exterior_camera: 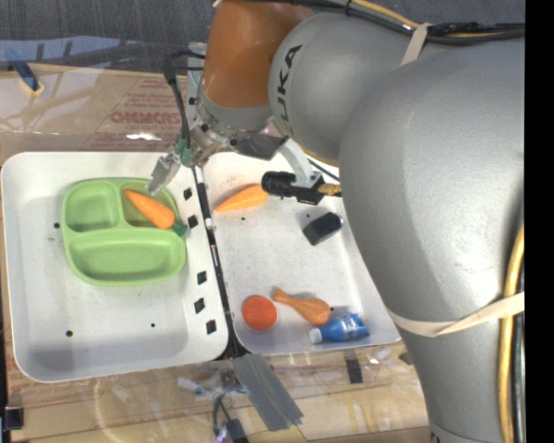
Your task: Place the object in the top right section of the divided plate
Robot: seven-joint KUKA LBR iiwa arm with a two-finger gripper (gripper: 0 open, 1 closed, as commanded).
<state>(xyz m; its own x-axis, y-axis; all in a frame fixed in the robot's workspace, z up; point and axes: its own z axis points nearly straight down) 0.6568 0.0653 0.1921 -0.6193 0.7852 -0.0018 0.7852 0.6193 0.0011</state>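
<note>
Start at the left bin (37,340): your open room is on its 6 o'clock side, where a wide strip of bare white floor runs below the green divided plate (120,258), and there is a narrower margin on the 9 o'clock side between the plate and the bin wall. The plate's 3 o'clock edge sits close to the wall the two bins share, so there is little slack there. Beyond the bins' 12 o'clock rims the worktop (65,100) shows brown under a clear sheet. In the plate, the two lower and left sections are bare, and the orange carrot (150,209) lies slanted in the top right section, running from 10 o'clock down to 4 o'clock. The claw (163,175) hangs just at the carrot's 12 o'clock side. You cannot tell how far open it is, and nothing is seen held in it. You also cannot tell whether it touches the carrot. In the right bin (277,257) the middle of the floor is free. A second carrot (242,197) lies near its 11 o'clock corner beside the shared wall, and a small black block (321,227) lies towards 2 o'clock. Along the 6 o'clock side sit an orange ball (258,312), a tan drumstick-shaped toy (303,305) and a blue and white bottle (340,329), close together. The grey arm (425,155) overhangs the bin's whole 3 o'clock side.
</note>
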